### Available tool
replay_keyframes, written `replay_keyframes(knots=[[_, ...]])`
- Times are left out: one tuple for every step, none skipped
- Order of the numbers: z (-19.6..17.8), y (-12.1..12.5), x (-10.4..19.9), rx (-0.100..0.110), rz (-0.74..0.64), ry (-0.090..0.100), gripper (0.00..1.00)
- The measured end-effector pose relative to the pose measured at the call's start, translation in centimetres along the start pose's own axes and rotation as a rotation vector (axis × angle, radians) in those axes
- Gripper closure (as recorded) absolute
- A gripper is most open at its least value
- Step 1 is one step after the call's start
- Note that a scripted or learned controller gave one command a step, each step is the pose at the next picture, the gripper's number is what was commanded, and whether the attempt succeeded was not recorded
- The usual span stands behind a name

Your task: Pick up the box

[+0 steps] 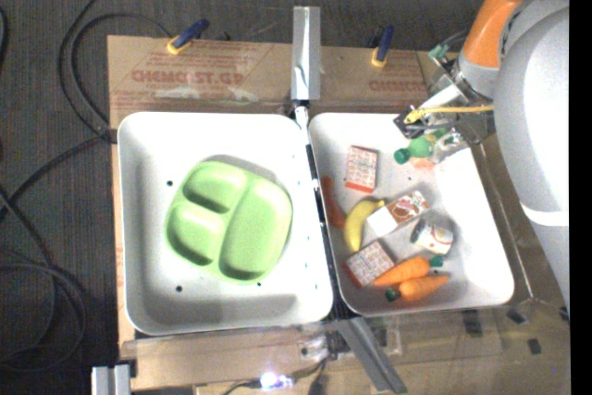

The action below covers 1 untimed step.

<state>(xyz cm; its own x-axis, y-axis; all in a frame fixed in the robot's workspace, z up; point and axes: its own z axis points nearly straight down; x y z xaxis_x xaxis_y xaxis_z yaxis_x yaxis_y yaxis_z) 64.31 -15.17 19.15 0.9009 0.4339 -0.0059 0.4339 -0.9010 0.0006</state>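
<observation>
Three small boxes lie in the right bin (pixel 490 227). A red-and-white patterned box (pixel 361 167) rests flat near its upper left. A second patterned box (pixel 370 263) lies near the front, beside the carrots. Between them sits a white carton-like box with brown print (pixel 398 214). My gripper (pixel 442 140) hangs over the bin's upper right corner, above a green bottle (pixel 414 151), and well apart from all three boxes. Nothing shows between its fingers.
A yellow banana (pixel 355 223), two orange carrots (pixel 403 271) (pixel 423 287) and a small white can (pixel 436 237) crowd the right bin's lower half. A red strip (pixel 326 196) lies along its left wall. The left bin (pixel 139 291) holds a green divided plate (pixel 231 219).
</observation>
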Motion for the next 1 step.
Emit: replay_keyframes(knots=[[0.0,0.01,-0.01,-0.001,0.0,-0.001,0.0]])
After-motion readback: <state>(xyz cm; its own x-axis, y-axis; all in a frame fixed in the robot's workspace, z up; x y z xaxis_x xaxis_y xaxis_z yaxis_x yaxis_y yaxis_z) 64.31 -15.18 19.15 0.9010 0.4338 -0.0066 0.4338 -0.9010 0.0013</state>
